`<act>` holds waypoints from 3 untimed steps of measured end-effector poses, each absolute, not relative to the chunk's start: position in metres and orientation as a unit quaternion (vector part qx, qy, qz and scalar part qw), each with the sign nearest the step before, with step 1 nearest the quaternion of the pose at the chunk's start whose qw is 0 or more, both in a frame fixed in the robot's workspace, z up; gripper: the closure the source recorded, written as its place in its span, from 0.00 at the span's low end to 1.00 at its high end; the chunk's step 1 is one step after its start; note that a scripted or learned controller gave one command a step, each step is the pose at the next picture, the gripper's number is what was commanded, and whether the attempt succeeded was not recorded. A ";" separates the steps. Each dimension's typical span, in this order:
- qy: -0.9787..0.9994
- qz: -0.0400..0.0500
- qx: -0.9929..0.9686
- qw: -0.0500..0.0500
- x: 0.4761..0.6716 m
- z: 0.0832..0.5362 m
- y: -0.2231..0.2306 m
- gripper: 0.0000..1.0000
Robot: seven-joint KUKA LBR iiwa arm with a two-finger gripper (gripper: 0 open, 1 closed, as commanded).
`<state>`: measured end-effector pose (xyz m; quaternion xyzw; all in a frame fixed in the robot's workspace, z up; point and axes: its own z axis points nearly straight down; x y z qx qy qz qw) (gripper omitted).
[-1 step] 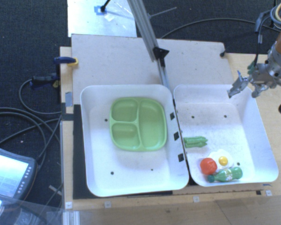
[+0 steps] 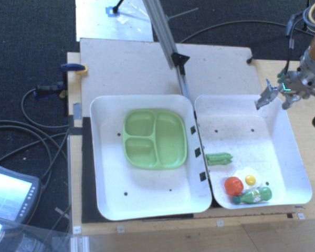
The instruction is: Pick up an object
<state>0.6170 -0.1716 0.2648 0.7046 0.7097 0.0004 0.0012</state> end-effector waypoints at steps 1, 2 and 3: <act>0.708 -0.001 0.706 -0.001 0.623 0.204 -0.173 0.00; 0.708 -0.001 0.706 -0.001 0.616 0.149 -0.165 0.00; 0.707 -0.001 0.707 -0.001 0.616 0.097 -0.165 0.00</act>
